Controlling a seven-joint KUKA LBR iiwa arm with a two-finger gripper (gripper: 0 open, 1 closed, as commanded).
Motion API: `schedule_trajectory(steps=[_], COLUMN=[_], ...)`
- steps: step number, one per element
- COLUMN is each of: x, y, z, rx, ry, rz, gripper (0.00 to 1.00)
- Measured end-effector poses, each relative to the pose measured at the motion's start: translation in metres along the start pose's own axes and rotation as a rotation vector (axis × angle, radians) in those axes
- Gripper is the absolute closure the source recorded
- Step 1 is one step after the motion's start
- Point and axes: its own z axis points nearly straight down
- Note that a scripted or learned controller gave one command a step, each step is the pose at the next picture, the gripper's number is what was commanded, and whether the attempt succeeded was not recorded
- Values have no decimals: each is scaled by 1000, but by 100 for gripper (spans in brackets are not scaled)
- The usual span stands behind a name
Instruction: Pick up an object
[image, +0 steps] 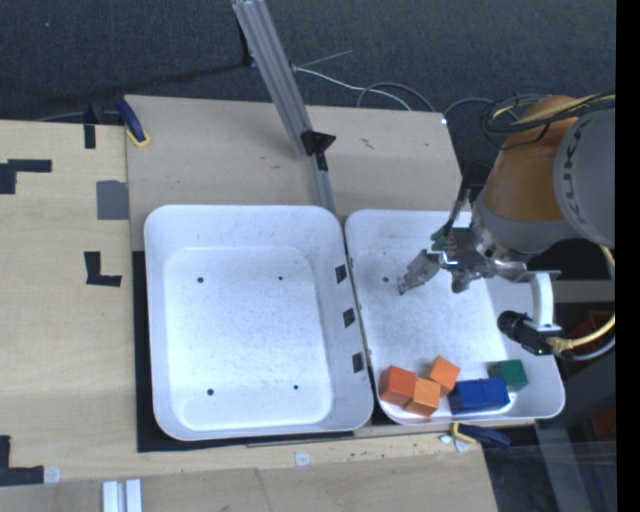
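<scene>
Blocks sit clustered at right bin's (395, 240) near edge: orange cubes (420, 385), blue block (478, 396), green block (513, 373). Claw (435, 272) hangs spread and empty over bin's middle, so targets lie well toward the near rim, below claw in frame.

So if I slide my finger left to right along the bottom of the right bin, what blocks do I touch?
Orange blocks → blue block → green block. The orange ones sit bunched together, so I count them as one stop.
</scene>
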Motion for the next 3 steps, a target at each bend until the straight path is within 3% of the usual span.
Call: schedule_trajectory(steps=[1, 2, 3], x=[-67, -31, -24], y=[45, 59, 18], z=[-73, -113, -161], rx=[-17, -13, -12], ry=[-5, 1, 0], rz=[2, -5, -2], gripper=[0, 0, 0])
